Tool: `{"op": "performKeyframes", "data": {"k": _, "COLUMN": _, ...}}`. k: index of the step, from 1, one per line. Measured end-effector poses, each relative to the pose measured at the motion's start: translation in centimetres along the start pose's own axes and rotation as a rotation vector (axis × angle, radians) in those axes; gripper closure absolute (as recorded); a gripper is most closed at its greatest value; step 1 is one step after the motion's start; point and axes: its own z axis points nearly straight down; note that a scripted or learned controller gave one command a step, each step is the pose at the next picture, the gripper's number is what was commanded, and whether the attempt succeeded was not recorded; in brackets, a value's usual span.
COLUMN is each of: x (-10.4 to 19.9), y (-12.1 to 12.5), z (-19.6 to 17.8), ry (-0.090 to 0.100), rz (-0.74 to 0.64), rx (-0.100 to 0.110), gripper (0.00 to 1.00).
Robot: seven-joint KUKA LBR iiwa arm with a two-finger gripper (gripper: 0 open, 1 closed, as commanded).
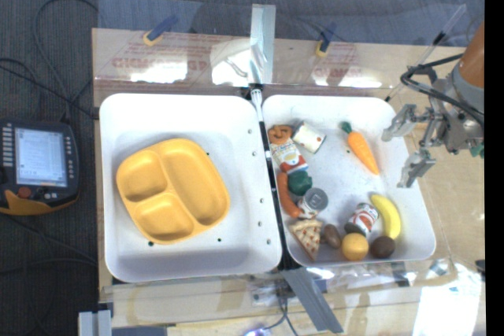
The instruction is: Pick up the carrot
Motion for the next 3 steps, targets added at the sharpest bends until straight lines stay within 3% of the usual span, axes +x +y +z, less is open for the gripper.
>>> {"op": "performKeyframes", "data": {"k": 1, "x": -3.2, "y": 0.5, "z": 12.8, "ry": 0.013, "rz": -0.067, "rx": -0.006, "gripper": 0.00}}
{"op": "performKeyframes", "data": {"k": 2, "x": -7.1, "y": -1.5, "z": 17.0, "ry": -0.010, "rz": 0.163, "rx": 0.001, "gripper": 0.00}}
{"op": "performKeyframes", "data": {"k": 3, "x": -7.4, "y": -1.5, "z": 15.6, "ry": -0.021, "rz": 0.161, "rx": 0.006, "gripper": 1.00}}
